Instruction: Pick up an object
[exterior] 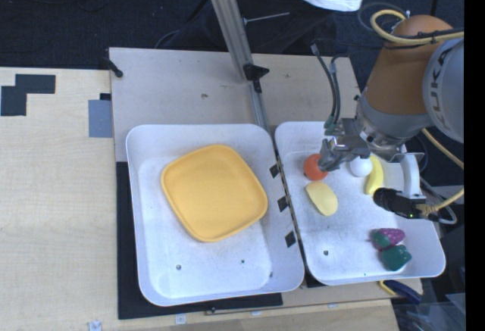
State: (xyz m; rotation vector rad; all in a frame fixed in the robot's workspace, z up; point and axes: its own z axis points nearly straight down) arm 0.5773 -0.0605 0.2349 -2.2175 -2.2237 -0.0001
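Note:
My gripper (329, 158) is low in the right bin (341, 261), near its far left part. A small red-orange round object (313, 167) lies right against the gripper's left side, partly covered by it. A pale yellow oval object (323, 199) lies just in front of the gripper. A white ball (361, 167) and a yellow banana-shaped piece (373, 179) lie to the right, under the wrist. A purple piece (386, 235) and a green piece (395, 257) lie at the bin's near right corner.
The left bin (151, 170) holds a large yellow square plate (214, 191). A metal rail (235, 26) slants down between the bins' far ends. Cables and a black fitting (395, 201) hang from the arm over the right bin.

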